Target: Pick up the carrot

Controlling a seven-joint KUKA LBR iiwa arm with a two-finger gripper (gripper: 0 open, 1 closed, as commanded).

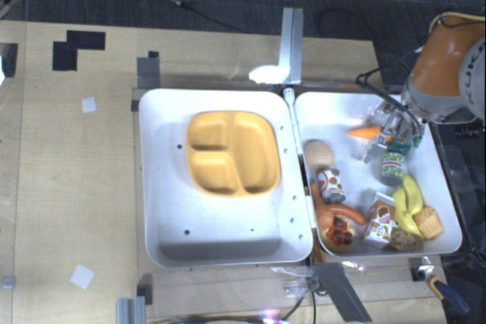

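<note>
From my remote seat, the arm (448, 64) reaches in from the right and hangs its gripper (391, 134) over the right bin (448, 235), near that bin's far wall. The carrot (364, 133) lies on the white floor just left of the gripper, tip pointing left — whether it touches a finger, I cannot tell, nor whether the pincer is spread or pressed together.

Open room lies to the carrot's left and along the far wall; the near half of this bin is crowded. A green can (392, 168) stands just below the gripper. Toward the near right corner sit a banana (410, 202), a waffle-like piece (429, 222) and a cookie (404, 240). Along the left wall: a brown bun-like ball (318, 155), a small printed can (331, 184) — its label too blurred to read — and a hot dog (339, 218). A carton (380, 222) lies between hot dog and banana.

The left bin (163, 235) holds one yellow tray (231, 152) with three compartments, set toward its far half, with bare floor all round.
</note>
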